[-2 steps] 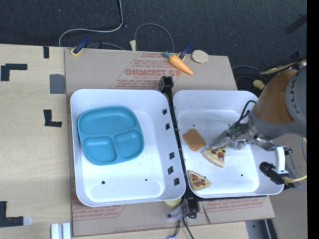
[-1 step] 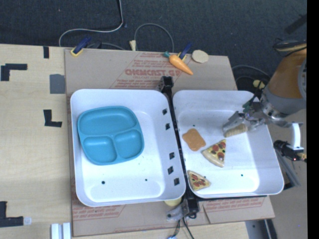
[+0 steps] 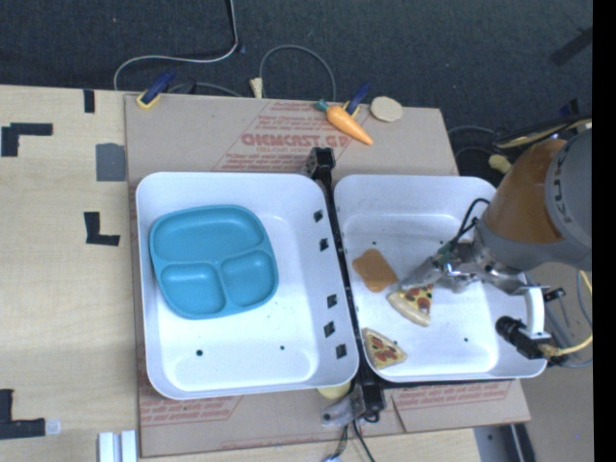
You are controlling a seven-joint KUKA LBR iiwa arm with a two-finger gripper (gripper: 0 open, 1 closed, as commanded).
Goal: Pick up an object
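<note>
The gripper (image 3: 430,274) is low in the right bin (image 3: 414,195), right above a toy pizza slice (image 3: 414,303); whether it has hold of anything I cannot tell. This looks like the reach-and-grasp step, and the next move calls for closing squarely on the slice, then lifting. The cardboard (image 3: 289,142) under the bins reads "CHEMCAST".
</note>
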